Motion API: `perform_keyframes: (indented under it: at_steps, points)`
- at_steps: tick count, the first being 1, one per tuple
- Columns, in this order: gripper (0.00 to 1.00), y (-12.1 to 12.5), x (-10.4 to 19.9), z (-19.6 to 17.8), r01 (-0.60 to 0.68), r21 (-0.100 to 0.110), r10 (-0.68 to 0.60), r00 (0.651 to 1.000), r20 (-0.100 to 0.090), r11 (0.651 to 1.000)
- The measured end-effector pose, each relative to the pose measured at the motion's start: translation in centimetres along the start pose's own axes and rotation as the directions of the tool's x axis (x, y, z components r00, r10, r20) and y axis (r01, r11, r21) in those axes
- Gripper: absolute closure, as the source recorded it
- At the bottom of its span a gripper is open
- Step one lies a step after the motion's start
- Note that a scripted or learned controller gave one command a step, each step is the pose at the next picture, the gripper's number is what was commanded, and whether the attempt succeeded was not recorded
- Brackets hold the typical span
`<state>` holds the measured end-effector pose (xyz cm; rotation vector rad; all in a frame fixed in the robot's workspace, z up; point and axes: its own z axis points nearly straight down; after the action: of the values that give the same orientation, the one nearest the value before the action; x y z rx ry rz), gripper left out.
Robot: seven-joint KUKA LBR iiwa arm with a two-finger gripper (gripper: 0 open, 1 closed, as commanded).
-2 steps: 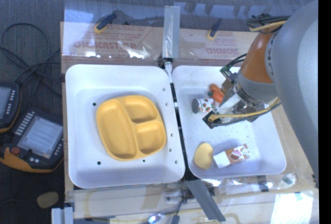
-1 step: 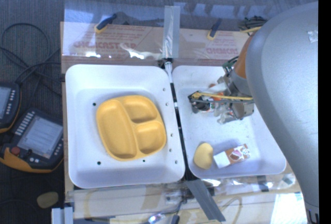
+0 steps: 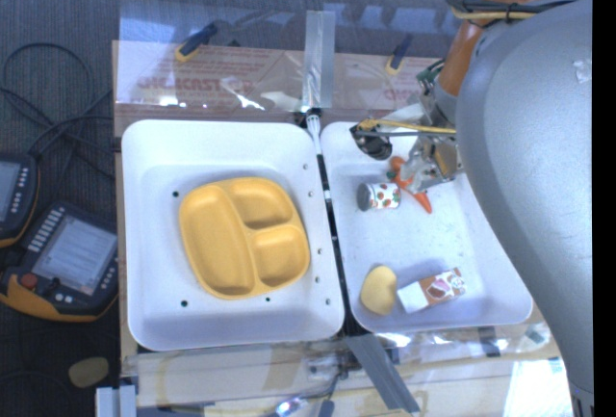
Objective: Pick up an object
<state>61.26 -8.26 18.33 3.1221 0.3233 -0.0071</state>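
Looming over the right side, the grey arm (image 3: 539, 165) reaches in across the right bin (image 3: 481, 251), its orange band (image 3: 466, 44) showing at the far end. The gripper (image 3: 424, 170) hangs low over the far part of that bin, just above an orange carrot (image 3: 420, 196) that lies slanted on the bin floor. Whether the gripper is wide or narrow cannot be told from this angle, and nothing can be seen held in it.

Just left of the carrot lies a small can (image 3: 380, 196) on its side, its pale label marked with red. Toward the near edge of the same bin sits a yellow rounded lump (image 3: 378, 290), and right beside it a small white carton (image 3: 432, 290) with red-brown print lies flat.

On the left, the other bin (image 3: 144, 165) holds a yellow divided plate (image 3: 245, 237), set near its middle. Both bins stand side by side on the worktop (image 3: 135, 88). On the floor at far left rests a control pendant (image 3: 60, 261) with dark cables (image 3: 48, 107) beyond it.
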Motion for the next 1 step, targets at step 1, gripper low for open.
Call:
perform_keyframes:
  at_steps: [1]
  points:
    - [1.0,-0.21,3.75,-1.92,0.068,0.0,-0.068,0.998,0.0,0.998]
